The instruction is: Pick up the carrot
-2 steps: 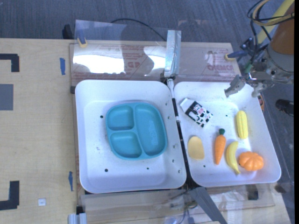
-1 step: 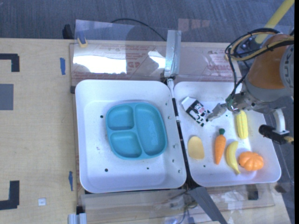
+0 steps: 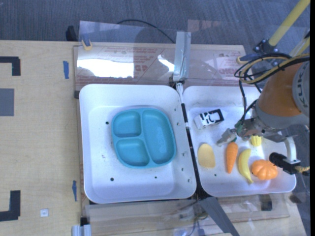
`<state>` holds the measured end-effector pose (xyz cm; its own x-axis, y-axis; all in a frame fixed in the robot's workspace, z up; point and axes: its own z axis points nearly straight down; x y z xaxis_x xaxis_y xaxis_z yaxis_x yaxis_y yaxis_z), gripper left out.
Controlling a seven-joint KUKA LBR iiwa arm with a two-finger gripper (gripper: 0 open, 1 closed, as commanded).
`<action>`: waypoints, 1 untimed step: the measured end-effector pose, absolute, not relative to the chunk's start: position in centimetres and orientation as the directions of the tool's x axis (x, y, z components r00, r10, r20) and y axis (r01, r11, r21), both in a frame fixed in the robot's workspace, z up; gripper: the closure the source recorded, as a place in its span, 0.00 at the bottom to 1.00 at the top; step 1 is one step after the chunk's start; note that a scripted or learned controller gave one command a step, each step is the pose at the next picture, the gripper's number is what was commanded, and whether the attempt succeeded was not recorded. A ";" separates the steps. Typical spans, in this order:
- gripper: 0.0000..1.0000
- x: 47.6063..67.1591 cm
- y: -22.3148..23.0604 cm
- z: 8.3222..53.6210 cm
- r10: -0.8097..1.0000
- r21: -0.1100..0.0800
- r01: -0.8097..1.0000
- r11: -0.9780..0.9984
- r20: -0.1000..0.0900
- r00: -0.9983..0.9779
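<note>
The carrot point(image 3: 231, 157) is orange and lies upright in the picture, in the middle of the right bin point(image 3: 231, 96). My gripper point(image 3: 228, 136) hangs just over the carrot's top end, reaching in from the right under the arm's orange band point(image 3: 279, 93). Nothing is seen lifted off the bin floor.
Beside the carrot lie a pale yellow slice point(image 3: 206, 156) on its left, and a banana point(image 3: 244, 165) and an orange pumpkin-like toy point(image 3: 264, 170) on its right. A small yellow piece point(image 3: 255, 141) and a white-and-black item point(image 3: 209, 118) sit further back. The left bin point(image 3: 93, 146) holds a blue divided plate point(image 3: 143, 137).
</note>
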<state>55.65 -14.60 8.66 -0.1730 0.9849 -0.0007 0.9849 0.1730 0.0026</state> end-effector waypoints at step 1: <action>1.00 55.9 -14.7 9.9 0.985 0.010 0.985 0.170 -0.005 -0.170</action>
